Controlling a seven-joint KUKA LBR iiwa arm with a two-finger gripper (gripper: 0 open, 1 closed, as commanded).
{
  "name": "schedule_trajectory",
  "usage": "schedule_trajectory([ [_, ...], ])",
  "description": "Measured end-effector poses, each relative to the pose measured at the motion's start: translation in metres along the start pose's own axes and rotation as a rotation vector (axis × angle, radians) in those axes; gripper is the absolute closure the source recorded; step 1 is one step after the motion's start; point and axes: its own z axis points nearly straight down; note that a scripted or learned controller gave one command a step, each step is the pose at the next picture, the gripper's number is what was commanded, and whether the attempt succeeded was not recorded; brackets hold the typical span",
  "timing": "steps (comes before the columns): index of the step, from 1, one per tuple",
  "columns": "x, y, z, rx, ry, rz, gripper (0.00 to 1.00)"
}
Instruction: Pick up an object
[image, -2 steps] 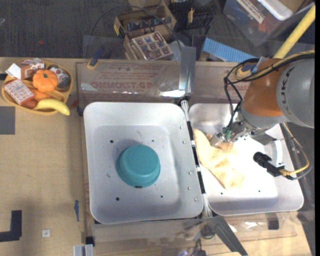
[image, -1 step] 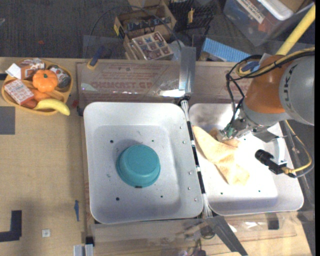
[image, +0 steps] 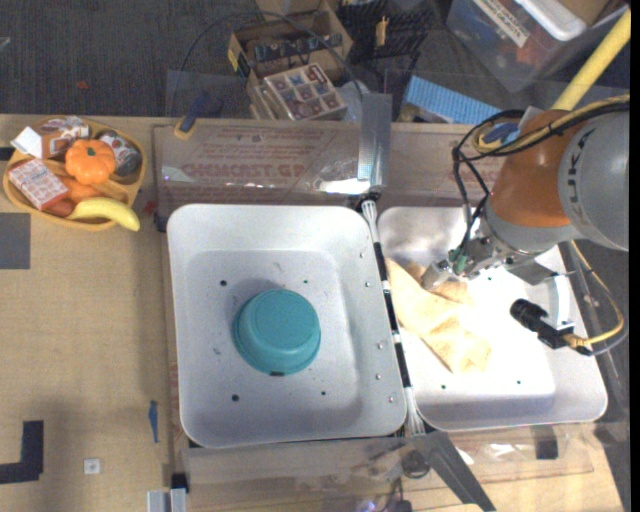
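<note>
The gripper (image: 447, 272) is low in the right bin (image: 575, 395), at about 10 o'clock of its floor, and it touches the upper end of a yellow cloth (image: 450, 335). I cannot tell the state of its jaws. The cloth lies crumpled toward 5 o'clock from it, probably the target. In the left bin (image: 200, 240), 1 teal bowl (image: 278, 331) sits upside down near the center.

at the far left of your worktop (image: 80, 330) you see a yellow bowl (image: 30, 200) holding a small pumpkin (image: 90, 162), a banana (image: 105, 212) and little boxes; behind the worktop, a box of cartons (image: 300, 90) sits on the floor.
</note>
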Motion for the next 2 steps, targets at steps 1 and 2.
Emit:
schedule_trajectory([
  [1,0.005,-0.011,0.011,0.003,-0.002,0.012,0.00],
  [2,0.004,-0.010,0.000,-0.001,-0.002,0.015,1.00],
])
